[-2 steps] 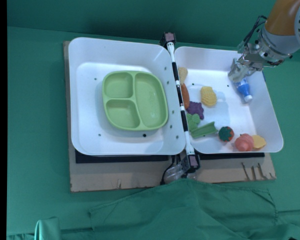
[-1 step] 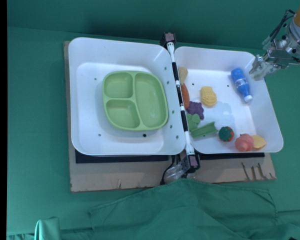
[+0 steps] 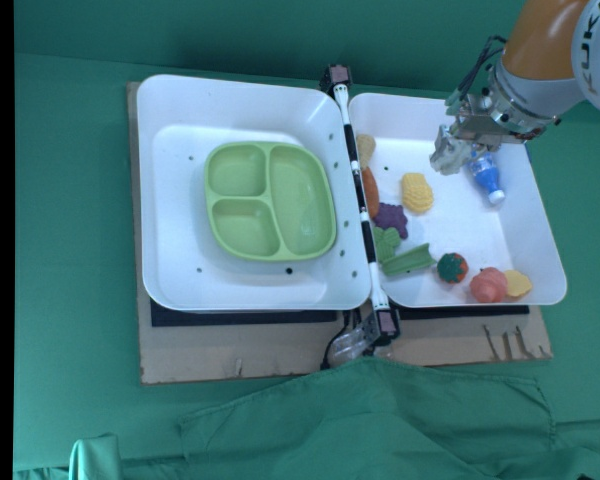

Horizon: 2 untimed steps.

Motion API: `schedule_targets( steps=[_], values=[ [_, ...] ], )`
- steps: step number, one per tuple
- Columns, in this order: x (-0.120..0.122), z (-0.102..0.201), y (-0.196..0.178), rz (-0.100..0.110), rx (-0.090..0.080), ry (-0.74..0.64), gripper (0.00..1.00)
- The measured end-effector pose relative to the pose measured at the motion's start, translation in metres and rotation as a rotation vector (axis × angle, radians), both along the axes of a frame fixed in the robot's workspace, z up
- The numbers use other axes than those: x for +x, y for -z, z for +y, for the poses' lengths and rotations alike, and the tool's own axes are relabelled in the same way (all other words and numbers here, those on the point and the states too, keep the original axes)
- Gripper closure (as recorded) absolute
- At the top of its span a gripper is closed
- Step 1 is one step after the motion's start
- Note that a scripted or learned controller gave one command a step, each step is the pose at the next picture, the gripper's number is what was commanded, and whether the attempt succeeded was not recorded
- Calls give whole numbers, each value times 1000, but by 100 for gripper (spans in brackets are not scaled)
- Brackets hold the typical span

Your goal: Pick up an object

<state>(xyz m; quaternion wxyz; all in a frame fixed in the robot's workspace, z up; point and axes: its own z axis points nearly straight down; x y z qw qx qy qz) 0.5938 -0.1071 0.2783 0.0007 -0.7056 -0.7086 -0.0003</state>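
Observation:
The right bin [image 3: 540, 230] holds several toy foods: a yellow corn cob [image 3: 416, 192], an orange carrot [image 3: 370, 192], purple grapes [image 3: 391, 219], a green pod [image 3: 407, 260], a red and green berry [image 3: 452, 266], an orange fruit [image 3: 488, 285] and a yellow slice [image 3: 519, 284]. A small blue and white bottle [image 3: 486, 177] lies at the bin's upper right. My gripper [image 3: 447, 156] hangs over the upper part of this bin, just left of the bottle and up and right of the corn. Nothing shows in its grasp.
The left bin [image 3: 180, 118] carries a light green divided plate [image 3: 270, 200]. A beige piece [image 3: 365, 147] lies by the divider [image 3: 355, 183] between the bins. Green cloth [image 3: 380, 418] bunches below the bench front. The arm [image 3: 550, 38] reaches in from the upper right.

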Motion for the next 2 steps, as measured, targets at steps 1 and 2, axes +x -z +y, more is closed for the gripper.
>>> schedule_targets(
  steps=[1, 2],
  values=[
    [21, 47, -50, -11, -2, 1, 0],
    [79, 24, 0, -8, -6, 7, 0]
  ],
)
